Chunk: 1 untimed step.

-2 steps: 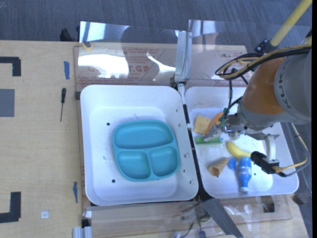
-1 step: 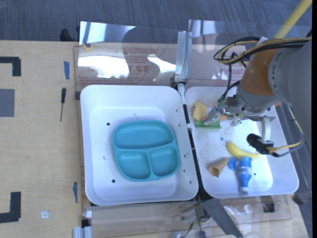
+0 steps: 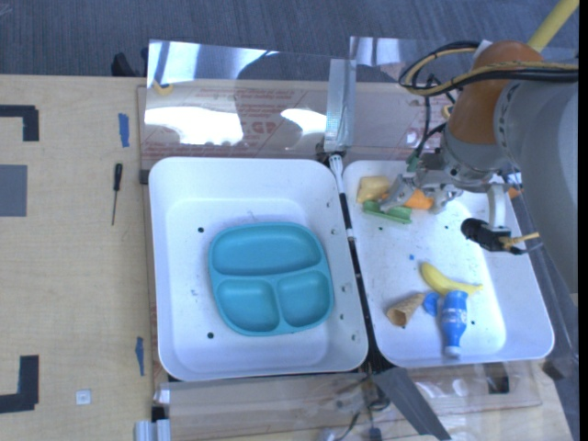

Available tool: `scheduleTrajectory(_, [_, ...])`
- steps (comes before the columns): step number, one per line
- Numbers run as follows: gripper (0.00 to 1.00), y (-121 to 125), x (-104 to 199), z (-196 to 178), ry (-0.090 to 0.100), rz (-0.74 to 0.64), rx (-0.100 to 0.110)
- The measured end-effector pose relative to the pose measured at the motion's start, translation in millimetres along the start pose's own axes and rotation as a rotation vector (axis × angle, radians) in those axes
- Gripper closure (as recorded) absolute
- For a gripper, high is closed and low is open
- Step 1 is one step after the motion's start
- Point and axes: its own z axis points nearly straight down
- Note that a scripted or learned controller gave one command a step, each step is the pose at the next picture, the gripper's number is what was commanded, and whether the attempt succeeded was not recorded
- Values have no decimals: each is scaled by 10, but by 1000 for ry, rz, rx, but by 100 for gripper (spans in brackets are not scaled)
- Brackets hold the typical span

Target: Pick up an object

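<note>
We see a light wooden bench (image 3: 64,274) with black corner marks and short blue tape strips on its surface. A dark screwdriver (image 3: 116,189) lies on it, left of the 2 bins. Behind the bench runs dark grey-blue carpeted floor (image 3: 276,7). Clear plastic panels (image 3: 239,108) at the back catch bright glare from overhead light.
</note>
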Motion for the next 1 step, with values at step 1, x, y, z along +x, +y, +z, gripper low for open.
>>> scheduleTrajectory(1, [100,-34,-45,-77,-6,3,11])
